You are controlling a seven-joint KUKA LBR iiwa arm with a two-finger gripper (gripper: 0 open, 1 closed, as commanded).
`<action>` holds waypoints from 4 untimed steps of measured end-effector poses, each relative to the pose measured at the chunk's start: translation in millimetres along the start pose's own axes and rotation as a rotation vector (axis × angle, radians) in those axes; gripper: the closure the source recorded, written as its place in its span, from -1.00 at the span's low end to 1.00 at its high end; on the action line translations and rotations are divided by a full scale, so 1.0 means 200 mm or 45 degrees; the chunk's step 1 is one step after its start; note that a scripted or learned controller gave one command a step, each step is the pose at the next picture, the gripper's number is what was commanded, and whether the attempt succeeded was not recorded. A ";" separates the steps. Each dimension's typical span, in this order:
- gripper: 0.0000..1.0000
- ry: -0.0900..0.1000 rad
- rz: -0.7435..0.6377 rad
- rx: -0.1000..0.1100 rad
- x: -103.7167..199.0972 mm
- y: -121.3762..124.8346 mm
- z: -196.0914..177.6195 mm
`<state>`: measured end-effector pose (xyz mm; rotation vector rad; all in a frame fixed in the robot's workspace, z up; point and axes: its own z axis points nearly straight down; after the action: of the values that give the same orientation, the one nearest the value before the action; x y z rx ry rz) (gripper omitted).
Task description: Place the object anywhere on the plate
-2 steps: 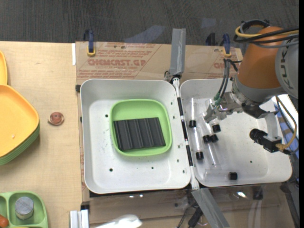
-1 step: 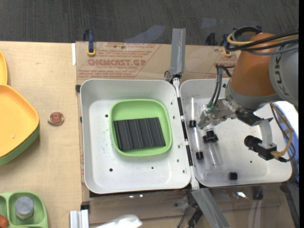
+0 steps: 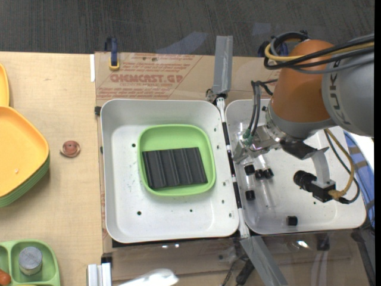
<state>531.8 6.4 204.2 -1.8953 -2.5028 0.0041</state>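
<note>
A green square plate [image 3: 176, 133] sits in the middle of the left white bin [image 3: 119, 207]. A dark grey ribbed rectangular object [image 3: 174, 167] lies flat on the plate and covers most of its floor. My gripper [image 3: 249, 144] hangs over the left part of the right bin [image 3: 333, 219], close to the wall between the bins. It is largely hidden under the orange wrist [image 3: 297, 82], and nothing shows in its grasp. It stands well to the right of the plate and apart from it.
Small black pieces [image 3: 260, 173] lie scattered on the right bin's floor, one near the front [image 3: 292, 220]. Yellow plates [image 3: 18, 154] and a small brown disc [image 3: 70, 149] rest on the bench at left. A green tray [image 3: 30, 261] is at the bottom left.
</note>
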 end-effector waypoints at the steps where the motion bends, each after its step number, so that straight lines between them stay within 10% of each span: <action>1: 1.00 0.001 -0.108 0.004 0.05 0.03 0.08; 2: -1.00 0.001 -0.108 0.003 0.05 0.03 0.08; 3: -1.00 -0.001 -0.072 0.001 -0.17 0.35 0.07; 4: -1.00 0.000 0.002 0.001 -0.23 0.02 0.07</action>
<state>547.8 -36.6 189.9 -1.8972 -2.5008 0.0044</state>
